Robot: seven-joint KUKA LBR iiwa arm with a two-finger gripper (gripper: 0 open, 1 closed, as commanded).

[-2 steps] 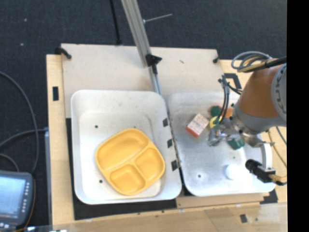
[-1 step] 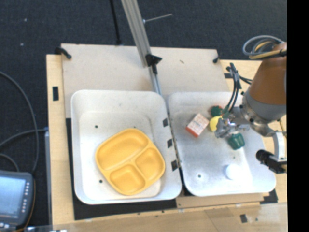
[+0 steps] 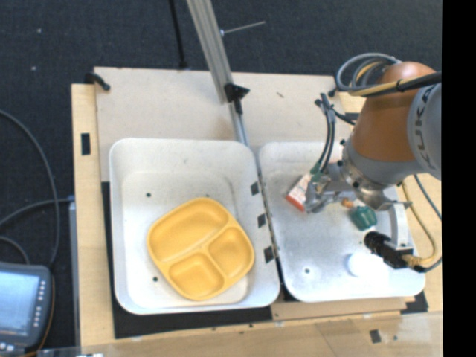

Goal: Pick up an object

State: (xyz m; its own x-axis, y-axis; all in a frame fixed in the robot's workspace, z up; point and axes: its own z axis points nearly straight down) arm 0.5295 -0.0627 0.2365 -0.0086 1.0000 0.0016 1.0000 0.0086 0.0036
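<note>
Right of centre in the frame, the pincer hovered at a small red-and-white carton in the right white bin; its state was unclear. Closing and lifting seemingly came next.

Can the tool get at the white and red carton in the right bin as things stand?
Probably yes. The tool hangs right beside the white and red carton, at the left side of the right bin; nothing lies over the carton, and the green object sits apart.
</note>
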